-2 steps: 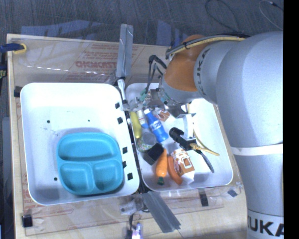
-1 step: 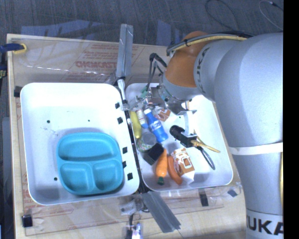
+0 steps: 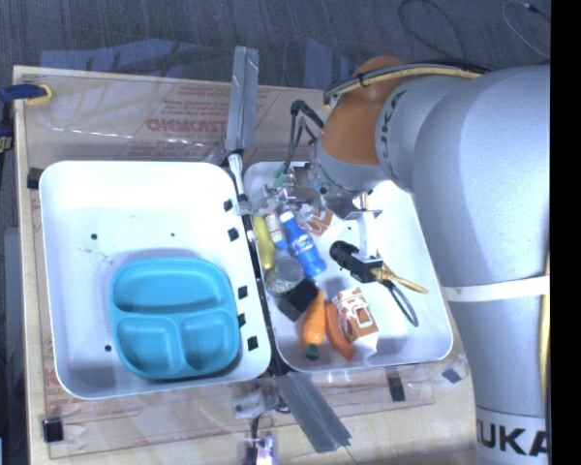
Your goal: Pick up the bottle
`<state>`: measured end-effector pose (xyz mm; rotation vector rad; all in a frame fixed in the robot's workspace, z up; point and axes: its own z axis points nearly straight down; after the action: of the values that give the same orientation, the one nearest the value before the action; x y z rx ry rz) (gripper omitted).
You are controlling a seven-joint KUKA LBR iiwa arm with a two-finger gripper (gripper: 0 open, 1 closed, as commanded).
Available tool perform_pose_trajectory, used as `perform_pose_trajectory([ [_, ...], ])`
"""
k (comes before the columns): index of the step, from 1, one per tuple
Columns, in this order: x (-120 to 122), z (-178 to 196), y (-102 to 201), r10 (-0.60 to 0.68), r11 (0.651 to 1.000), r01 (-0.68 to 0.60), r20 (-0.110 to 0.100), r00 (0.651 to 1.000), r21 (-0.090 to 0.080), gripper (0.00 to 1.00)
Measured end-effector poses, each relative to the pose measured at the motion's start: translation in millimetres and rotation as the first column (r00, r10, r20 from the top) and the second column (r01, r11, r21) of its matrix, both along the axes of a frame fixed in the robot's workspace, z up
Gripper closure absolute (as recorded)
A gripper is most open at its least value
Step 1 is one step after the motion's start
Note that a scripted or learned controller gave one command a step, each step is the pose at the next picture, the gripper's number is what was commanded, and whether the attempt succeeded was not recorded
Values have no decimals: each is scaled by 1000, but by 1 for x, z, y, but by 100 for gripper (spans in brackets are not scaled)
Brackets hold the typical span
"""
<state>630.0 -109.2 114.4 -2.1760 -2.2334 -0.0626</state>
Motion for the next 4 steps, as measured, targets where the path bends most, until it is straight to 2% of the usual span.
perform_pose_trajectory([
  [1,-4,0,5,-48,999,48,4,999,-12,0],
  [2,27,79,22,288,957,-288,-11,958,-45,0],
  [3,-4,-4,-19,431,901,-429,12,902,-61,0],
  [4,-60,-22,-38,275,960,-276,-13,961,-44,0],
])
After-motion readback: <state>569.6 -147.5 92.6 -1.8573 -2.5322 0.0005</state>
